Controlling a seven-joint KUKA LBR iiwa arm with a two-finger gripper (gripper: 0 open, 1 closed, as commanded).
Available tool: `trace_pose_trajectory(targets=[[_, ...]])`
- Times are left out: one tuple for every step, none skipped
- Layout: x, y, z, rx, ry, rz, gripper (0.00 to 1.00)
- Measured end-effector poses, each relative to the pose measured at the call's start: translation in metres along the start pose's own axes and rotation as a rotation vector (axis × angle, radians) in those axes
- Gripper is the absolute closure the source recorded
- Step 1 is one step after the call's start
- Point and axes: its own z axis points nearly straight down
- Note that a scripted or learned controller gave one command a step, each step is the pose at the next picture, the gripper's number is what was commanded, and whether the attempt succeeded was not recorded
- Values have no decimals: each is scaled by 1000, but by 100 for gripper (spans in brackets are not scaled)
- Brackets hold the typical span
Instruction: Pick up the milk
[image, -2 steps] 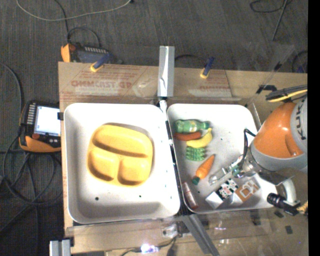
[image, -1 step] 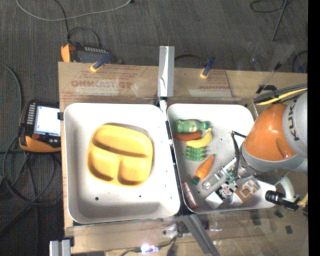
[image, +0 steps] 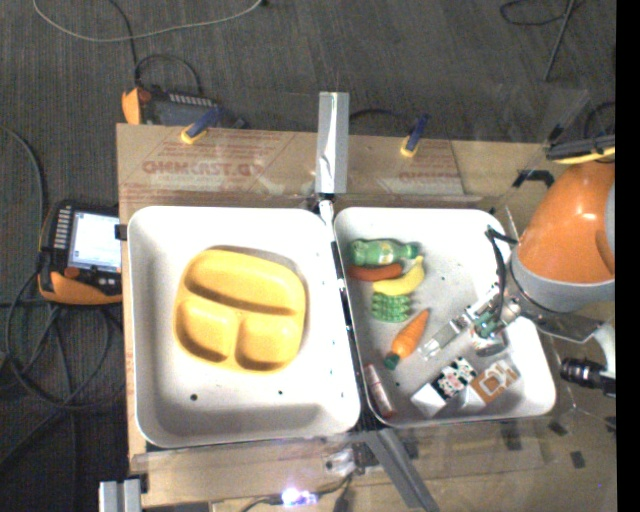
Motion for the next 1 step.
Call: trace_pose_trajectory(targets=[[3,-1,80,1,3,-25,0]])
